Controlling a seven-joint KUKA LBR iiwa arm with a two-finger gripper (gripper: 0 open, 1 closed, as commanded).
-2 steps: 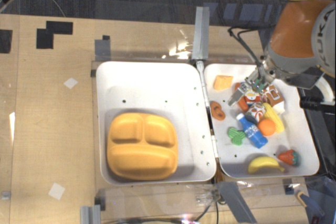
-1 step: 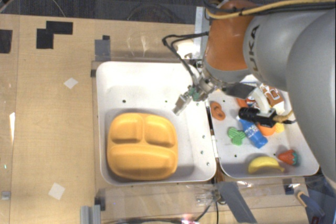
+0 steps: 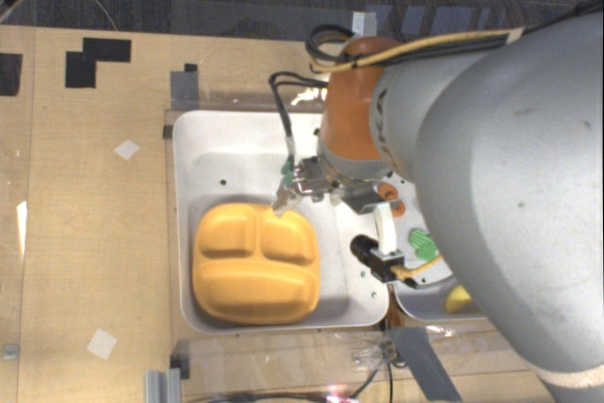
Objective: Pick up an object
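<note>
I read the gripper (image 3: 283, 193) low at frame centre, just over the upper right edge of the yellow tray (image 3: 255, 264) in the left bin (image 3: 203, 156), likely lined up for that rim; I cannot tell its jaw state. Arm (image 3: 491, 184) blocks the right bin (image 3: 425, 302), where green (image 3: 423, 245) and yellow (image 3: 459, 299) bits peek out.

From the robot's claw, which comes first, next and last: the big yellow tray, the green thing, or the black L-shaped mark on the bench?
Measured from the gripper in the camera view:
1. Yellow tray, just below the gripper tip, in the left bin.
2. Green thing, off to the right, beside the arm.
3. Black L-shaped mark, far up-left on the bench, outside the bins.
</note>
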